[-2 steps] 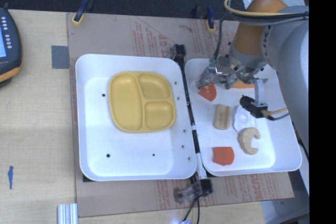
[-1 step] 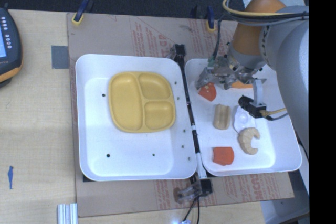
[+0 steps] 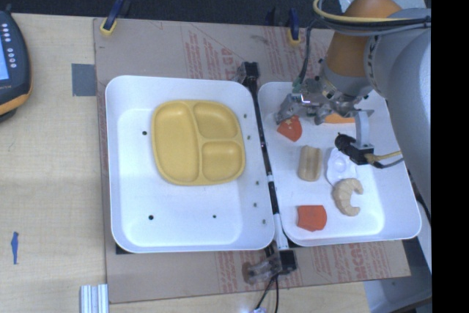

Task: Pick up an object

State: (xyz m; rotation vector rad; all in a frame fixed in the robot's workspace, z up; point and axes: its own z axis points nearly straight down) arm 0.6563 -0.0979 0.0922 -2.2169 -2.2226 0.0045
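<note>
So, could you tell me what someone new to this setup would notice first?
Probably the yellow divided plate, lying alone in the left bin. Next, the grey arm with its orange band, reaching in from the right over the far end of the right bin. That bin holds small food pieces: a croissant, a tan roll and two red pieces.

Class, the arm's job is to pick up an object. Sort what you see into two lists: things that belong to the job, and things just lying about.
Belongs to the job:
hand
right bin
orange-red piece by the hand
tan block
croissant
red block

Just lying about:
left bin
yellow divided plate
blue clamps
handheld controller
</note>
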